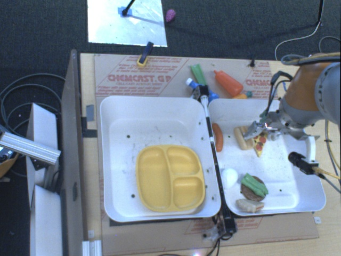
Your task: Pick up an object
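The bench [133,71] is brown printed board on dark carpet, with a shiny sheet [127,14] behind it. The left bin [154,108] holds a yellow divided tray [170,177]. Over the right bin [306,193], the gripper [261,129] hangs just above a pizza slice [259,144]; its grip I cannot tell.

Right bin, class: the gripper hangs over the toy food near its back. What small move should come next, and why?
Probably a short straight descent: the gripper sits directly above the pizza slice, beside the bread piece, and nothing is visibly held yet.
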`<move>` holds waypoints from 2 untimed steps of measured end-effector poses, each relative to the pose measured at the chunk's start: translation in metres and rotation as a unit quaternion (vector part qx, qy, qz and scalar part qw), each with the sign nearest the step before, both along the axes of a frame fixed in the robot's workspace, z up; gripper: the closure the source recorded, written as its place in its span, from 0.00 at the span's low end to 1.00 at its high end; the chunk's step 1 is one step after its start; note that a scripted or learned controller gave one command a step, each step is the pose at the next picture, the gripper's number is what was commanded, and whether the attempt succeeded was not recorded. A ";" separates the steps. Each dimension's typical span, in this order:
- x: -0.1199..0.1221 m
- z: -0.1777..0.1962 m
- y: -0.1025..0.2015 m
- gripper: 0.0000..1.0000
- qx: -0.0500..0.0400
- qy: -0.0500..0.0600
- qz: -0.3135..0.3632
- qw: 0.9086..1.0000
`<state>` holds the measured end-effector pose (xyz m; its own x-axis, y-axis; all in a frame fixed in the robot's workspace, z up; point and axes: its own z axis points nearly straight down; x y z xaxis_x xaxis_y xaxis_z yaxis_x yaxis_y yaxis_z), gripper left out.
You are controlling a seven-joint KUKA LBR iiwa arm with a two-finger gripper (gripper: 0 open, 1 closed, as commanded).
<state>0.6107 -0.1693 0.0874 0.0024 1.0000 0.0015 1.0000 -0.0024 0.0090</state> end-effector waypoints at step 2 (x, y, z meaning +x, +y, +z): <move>-0.010 0.015 0.028 1.00 0.000 -0.003 0.004 1.000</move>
<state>0.6008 -0.1410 0.1028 -0.0054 1.0000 0.0022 0.9999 0.0054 0.0145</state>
